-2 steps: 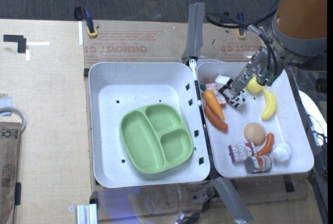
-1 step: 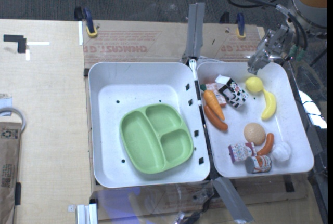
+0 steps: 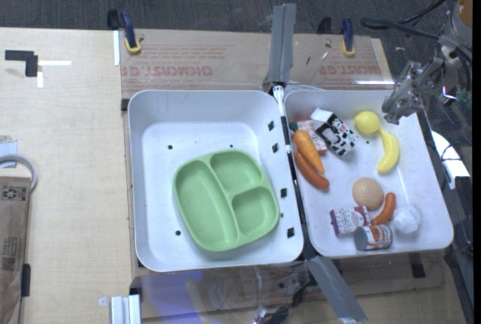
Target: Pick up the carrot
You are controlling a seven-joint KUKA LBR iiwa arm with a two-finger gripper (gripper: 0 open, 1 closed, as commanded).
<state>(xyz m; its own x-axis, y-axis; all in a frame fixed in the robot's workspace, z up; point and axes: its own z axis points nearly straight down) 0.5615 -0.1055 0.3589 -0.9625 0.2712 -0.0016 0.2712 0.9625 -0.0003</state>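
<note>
hand (image 3: 400, 101) at right bin's (image 3: 436, 187) upper right rim, near lemon (image 3: 367, 122), nothing in it, finger spread unclear | carrot (image 3: 309, 151) lying by right bin's left wall, well apart from hand

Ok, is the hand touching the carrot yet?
Apart. The camera view shows the hand over the right bin's far right edge, with the lemon and a stretch of bare bin floor between it and the carrot by the left wall.
</note>
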